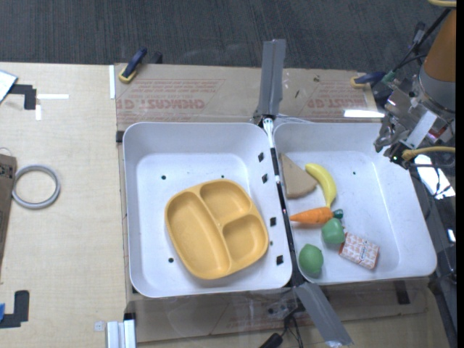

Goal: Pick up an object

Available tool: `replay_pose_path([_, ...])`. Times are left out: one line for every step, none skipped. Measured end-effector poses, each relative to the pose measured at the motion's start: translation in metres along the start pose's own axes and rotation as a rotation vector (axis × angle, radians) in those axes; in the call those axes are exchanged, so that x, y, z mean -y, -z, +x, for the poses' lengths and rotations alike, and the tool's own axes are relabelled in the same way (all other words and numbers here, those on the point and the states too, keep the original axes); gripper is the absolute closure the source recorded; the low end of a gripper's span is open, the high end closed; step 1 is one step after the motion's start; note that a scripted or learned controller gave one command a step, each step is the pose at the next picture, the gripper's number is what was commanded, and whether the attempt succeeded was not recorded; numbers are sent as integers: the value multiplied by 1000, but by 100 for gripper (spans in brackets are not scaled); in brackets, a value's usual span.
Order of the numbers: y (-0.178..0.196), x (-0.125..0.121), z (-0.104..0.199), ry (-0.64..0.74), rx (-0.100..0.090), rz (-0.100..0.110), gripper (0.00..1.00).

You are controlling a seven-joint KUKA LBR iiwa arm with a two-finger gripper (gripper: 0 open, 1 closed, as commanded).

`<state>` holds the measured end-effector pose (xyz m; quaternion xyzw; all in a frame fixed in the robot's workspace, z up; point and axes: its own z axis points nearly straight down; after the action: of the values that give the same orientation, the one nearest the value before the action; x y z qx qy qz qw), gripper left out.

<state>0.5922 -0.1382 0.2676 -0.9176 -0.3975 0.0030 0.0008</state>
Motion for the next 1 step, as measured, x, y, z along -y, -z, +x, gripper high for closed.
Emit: replay_pose_path([-78, 57, 31, 188, -1, 0, 100])
